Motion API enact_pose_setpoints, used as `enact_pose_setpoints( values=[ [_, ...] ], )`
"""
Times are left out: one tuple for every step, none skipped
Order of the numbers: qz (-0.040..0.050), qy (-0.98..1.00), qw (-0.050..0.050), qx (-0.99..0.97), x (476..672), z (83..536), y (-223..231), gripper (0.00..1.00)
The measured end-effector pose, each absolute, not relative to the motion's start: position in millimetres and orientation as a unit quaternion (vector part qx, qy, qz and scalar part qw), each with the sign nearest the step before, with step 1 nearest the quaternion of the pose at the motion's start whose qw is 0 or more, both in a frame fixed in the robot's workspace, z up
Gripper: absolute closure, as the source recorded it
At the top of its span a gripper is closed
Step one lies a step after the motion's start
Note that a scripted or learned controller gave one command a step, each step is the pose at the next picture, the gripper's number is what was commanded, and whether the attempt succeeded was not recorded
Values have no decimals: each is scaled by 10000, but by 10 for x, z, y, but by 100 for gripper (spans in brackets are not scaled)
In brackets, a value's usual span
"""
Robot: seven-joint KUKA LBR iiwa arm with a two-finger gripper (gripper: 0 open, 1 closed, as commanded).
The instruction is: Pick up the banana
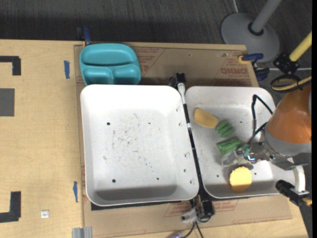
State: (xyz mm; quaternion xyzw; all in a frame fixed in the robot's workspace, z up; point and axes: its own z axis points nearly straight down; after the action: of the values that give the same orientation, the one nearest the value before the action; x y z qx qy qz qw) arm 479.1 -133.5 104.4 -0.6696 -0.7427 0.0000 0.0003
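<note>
In the right bin (218, 95), a bright yellow object (240, 178), likely the banana, lies near the front wall. My gripper (241, 155) reaches in from the right and hovers low just behind it, between it and a green object (229, 145). The gripper's tip is close to both, and I cannot tell whether it touches either. The arm's orange band (293, 120) covers the bin's right side.
A yellow-orange chunk (205, 118) and a second green piece (224, 128) lie further back in the right bin. The left bin (133, 143) sits beside it. A teal tray (110, 63) stands behind the left bin. Black cables (255, 113) hang by the arm.
</note>
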Motion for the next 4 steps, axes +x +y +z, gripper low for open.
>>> enact_pose_setpoints(
  values=[
    [-5, -8644, -5, -5028, 4858, 857, -965, 0],
    [-3, -6765, -7, -7364, 5894, 1850, -788, 0],
    [5, -6925, 10, -7214, 4924, 1842, -292, 0],
    [4, -7301, 13, -6833, 4792, 1845, 280, 0]
  ],
)
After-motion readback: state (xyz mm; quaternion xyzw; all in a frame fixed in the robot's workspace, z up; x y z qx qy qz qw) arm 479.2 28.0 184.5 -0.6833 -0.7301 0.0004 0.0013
